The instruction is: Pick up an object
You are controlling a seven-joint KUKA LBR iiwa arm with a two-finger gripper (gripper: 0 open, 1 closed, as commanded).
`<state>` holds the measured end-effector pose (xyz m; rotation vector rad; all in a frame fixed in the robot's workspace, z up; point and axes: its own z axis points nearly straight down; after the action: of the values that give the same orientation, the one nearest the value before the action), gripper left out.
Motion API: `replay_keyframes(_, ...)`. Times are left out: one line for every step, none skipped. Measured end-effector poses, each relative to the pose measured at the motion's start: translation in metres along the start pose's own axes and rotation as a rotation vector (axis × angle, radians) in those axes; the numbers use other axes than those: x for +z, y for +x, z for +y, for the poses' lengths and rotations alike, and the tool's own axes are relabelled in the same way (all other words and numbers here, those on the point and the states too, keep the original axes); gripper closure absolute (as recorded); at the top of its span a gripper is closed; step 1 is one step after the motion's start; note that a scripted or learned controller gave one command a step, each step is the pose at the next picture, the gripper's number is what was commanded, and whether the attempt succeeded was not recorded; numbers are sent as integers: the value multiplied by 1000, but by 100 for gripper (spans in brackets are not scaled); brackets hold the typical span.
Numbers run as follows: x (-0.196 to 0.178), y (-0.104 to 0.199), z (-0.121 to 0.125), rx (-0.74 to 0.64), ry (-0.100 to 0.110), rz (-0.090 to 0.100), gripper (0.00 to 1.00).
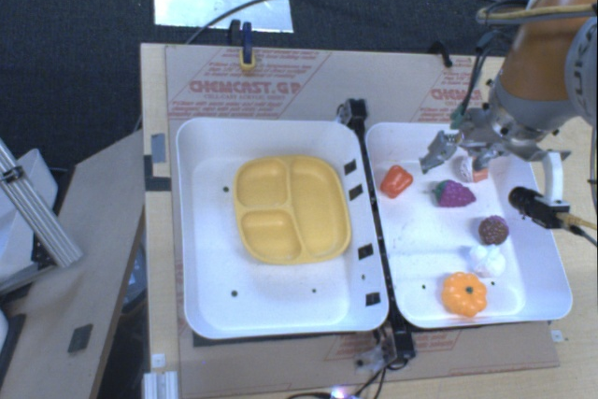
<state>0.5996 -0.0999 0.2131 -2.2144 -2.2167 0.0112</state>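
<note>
the arm reaches in from the right over the right bin [523, 308], where the small things lie loose and apart, so any one can be taken alone; the left bin [201, 229] bears only a yellow tray [290, 206]. the gripper [458, 154] hangs near the bin's far edge, fingers spread, nothing between them. a small white-and-orange piece [467, 169] lies just beside its tips — likely the target. the pepper [396, 181] sits to the left, the grapes [453, 193] just nearer the camera — pumpkin [464, 292] well apart.
</note>
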Motion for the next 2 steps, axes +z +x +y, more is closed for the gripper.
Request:
replay_keyframes(-7,0,3,-2,-12,-1,0)
replay_keyframes(35,-1,5,0,-10,-1,0)
